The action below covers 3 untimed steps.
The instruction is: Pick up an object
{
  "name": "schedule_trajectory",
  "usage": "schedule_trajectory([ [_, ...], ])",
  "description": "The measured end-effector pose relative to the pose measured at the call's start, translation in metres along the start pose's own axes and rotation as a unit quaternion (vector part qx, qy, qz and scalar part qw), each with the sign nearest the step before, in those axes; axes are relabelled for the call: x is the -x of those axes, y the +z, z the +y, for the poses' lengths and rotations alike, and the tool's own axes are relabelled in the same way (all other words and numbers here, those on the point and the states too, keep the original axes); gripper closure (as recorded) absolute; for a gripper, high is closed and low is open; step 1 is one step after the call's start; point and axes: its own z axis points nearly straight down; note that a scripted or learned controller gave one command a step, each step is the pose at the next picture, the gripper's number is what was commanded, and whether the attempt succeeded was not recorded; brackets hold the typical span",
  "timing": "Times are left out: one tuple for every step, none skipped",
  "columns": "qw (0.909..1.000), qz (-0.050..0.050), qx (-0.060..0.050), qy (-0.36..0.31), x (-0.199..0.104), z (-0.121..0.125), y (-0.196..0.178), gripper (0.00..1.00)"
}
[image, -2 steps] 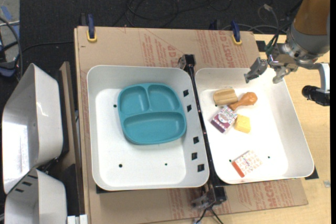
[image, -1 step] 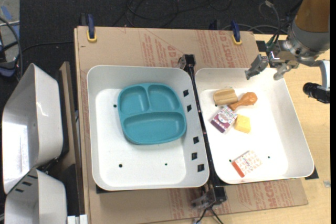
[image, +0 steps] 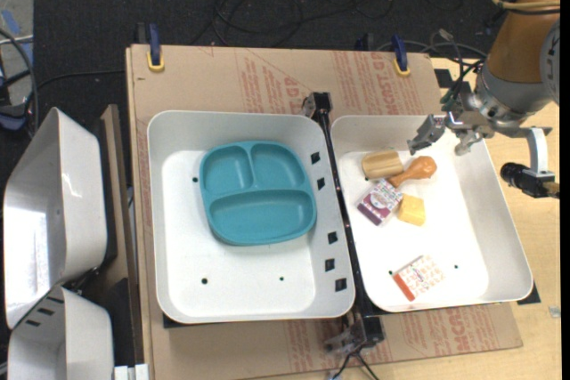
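Observation:
The right bin point(image: 499, 218) holds several small items: a tan bread-like block point(image: 381, 164), an orange drumstick-shaped toy point(image: 417, 170), a purple packet point(image: 380, 200), a yellow wedge point(image: 411, 210) and a red-and-white packet point(image: 418, 276). My gripper point(image: 445, 138) hangs over the bin's far right corner, just above and to the right of the drumstick toy. Its two fingers are spread apart, open, with nothing between them.
A teal divided plate point(image: 258, 193) lies in the left bin point(image: 178, 262). A black divider with clips point(image: 331, 191) runs between the bins. The grey arm with its orange band point(image: 525, 40) comes in from the upper right. White tubs point(image: 49, 209) stand off the bench's left.

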Motion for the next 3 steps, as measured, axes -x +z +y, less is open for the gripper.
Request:
schedule_trajectory([
  [1.0,0.0,0.0,-0.002,-0.011,-0.001,0.054,0.0],
  [1.0,-0.001,0.003,-0.001,-0.01,0.0,0.096,0.0],
  [1.0,-0.001,0.002,-0.001,-0.011,-0.001,0.085,1.0],
])
